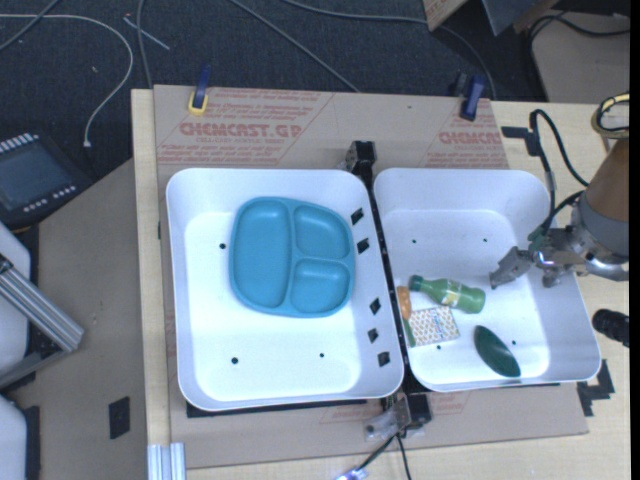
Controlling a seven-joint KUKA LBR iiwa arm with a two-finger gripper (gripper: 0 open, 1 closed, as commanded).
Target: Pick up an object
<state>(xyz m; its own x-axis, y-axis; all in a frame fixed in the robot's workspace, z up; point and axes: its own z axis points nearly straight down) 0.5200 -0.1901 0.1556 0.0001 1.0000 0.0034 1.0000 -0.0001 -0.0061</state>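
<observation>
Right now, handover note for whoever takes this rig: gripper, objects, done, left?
Gripper: over the right bin, near its right wall, nothing between its fingers.
Objects, all in the right bin's lower part: green bottle lying on its side, patterned packet just below it, dark green object near the lower right corner, small orange item at the left wall.
Left bin: blue divided plate.
Done: nothing picked yet.
Left: descend on one object, likely the bottle as nearest, grasp, lift.
</observation>
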